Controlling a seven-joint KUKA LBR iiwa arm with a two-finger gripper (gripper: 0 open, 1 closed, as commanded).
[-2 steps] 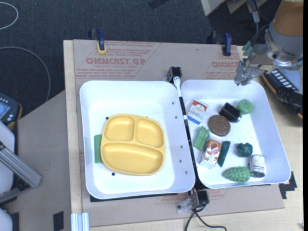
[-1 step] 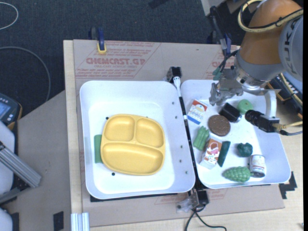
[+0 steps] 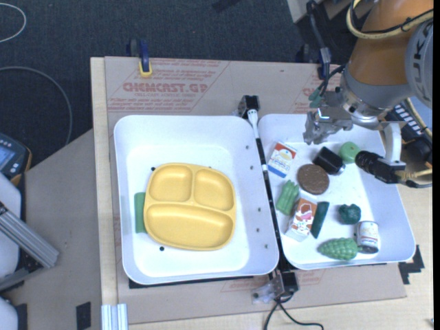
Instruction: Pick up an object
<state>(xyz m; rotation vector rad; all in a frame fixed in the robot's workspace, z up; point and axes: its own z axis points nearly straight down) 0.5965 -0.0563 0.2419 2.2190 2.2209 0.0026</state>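
My gripper (image 3: 317, 135) hangs over the far part of the right bin (image 3: 395, 205), above bare white floor. Just in front of it lie a small white, orange and blue carton (image 3: 280, 160), a black block (image 3: 328, 160) and a brown round disc (image 3: 313, 179). A pale green piece (image 3: 349, 151) sits to the right of the block. Nearer the front are a green pickle-shaped toy (image 3: 287, 198), a red and white carton (image 3: 302, 218), a dark green stick (image 3: 320, 219), a dark green lump (image 3: 349, 214), a small can (image 3: 368, 236) and a bumpy light green toy (image 3: 338, 249).
The left bin (image 3: 130, 143) holds a yellow divided plate (image 3: 191, 206) with a green strip (image 3: 139, 212) poking out at its left side. A black divider rail (image 3: 265, 177) runs between the bins. The grey arm with its orange band (image 3: 388, 19) comes in from the upper right.
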